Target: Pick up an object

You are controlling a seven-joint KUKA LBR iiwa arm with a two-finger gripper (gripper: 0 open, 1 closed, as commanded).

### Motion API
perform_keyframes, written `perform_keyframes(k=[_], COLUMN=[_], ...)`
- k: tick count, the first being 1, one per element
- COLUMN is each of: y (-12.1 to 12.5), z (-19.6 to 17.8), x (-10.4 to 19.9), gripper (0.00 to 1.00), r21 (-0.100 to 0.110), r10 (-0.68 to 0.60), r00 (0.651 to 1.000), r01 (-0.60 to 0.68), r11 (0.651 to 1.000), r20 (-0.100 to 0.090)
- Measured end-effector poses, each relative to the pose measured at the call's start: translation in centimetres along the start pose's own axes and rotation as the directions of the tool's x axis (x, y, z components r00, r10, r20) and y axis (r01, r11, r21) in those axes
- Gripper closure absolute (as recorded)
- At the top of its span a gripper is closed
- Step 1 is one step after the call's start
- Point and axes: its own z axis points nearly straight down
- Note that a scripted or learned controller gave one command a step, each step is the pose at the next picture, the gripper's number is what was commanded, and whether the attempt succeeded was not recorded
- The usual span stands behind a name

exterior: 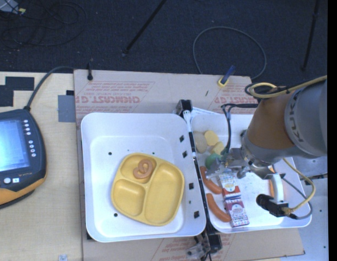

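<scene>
In the right bin (pixel 299 222), the end effector (pixel 229 170) hovers above a carton (pixel 233 199).

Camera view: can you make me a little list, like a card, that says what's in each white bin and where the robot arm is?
left bin: a yellow tray with compartments
on the tray: a small orange pretzel-like piece in its top compartment
right bin: two orange sausages, a red and white carton, a pale yellow item, a green bit
robot arm: reaches in from the right, over the right bin
gripper fingers: cannot tell
beside the bench: a screen pendant on the left
</scene>
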Motion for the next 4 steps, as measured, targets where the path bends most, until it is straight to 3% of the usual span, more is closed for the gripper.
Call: perform_keyframes(k=[1, 2, 3, 4], y=[-1.8, -2.5, -5.7, -6.0], z=[1.4, 1.3, 1.8, 1.1], x=[0.1, -0.5, 0.4, 0.2], gripper=[0.0, 0.0, 0.0, 1.0], r21=[-0.036, -0.034, -0.022, -0.011], r10=[-0.004, -0.004, -0.002, 0.008], r00=[1.0, 1.0, 1.0, 1.0], r01=[0.004, 0.005, 0.002, -0.008], r11=[0.999, 0.999, 1.0, 1.0], r20=[0.004, 0.004, 0.006, 0.004])
